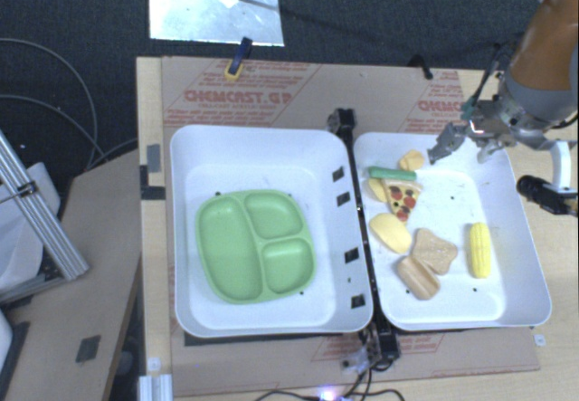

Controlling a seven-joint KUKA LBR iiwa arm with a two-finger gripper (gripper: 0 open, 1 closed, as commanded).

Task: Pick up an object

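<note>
- End effector (463,142) is hovering over the back edge of the right bin (516,300), fingers spread and released, nothing between them.
- Nearest target is the small yellow piece (412,160), sitting just left of the end effector, apart from it.
- Judgement: step in hand is the approach, so it is worth shifting left and coming straight down, fingers straddling the piece, closing only once low enough.
- Risk: pizza slice (399,192) is lying just in front of the yellow piece, green crust end close by; a wide straddle is likely clipping it.
- Easier pick may be the corn cob (479,250), lying alone well in front of the end effector, clear on all sides; grip across its short axis.
- Remaining items are clustered front-left of the end effector: pale yellow lump (391,232), bread slice (434,251), tan roll (417,277), the last two touching.
- Yellow piece is looking small, rounded, smooth; probably slippery plastic.
- Green divided plate (256,245) is sitting in the left bin (194,155), well left of the end effector, not relevant.
</note>
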